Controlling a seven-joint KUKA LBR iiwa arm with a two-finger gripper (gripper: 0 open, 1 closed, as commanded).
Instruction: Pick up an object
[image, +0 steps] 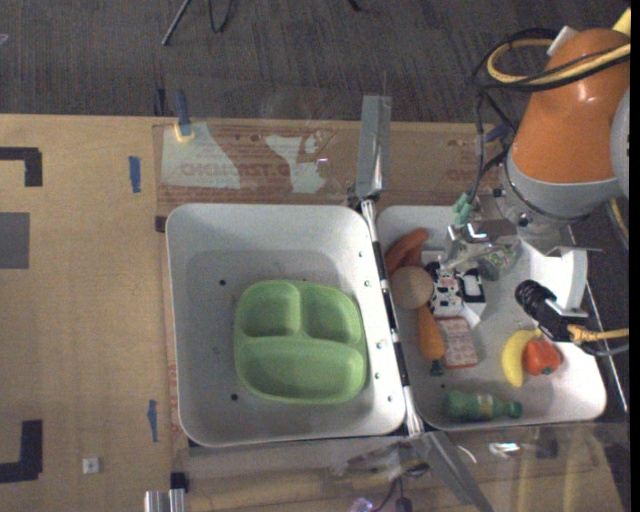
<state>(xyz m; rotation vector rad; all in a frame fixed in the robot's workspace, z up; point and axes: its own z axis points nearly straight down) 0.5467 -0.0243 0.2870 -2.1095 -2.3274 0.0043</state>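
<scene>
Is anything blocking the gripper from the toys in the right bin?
Nothing visible does. The gripper hangs over the right bin, close above the hot dog, the round brown toy and a small carton. They crowd each other.

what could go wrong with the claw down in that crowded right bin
1. The claw sits among tightly packed items: a sausage, a potato and a card lie close together, so it may catch two things or only nudge them.
2. The carrot and the potato lie by the wall of the right bin, leaving little room there for a grasp.
3. The yellow cable trails over that bin near the banana and could snag.
</scene>
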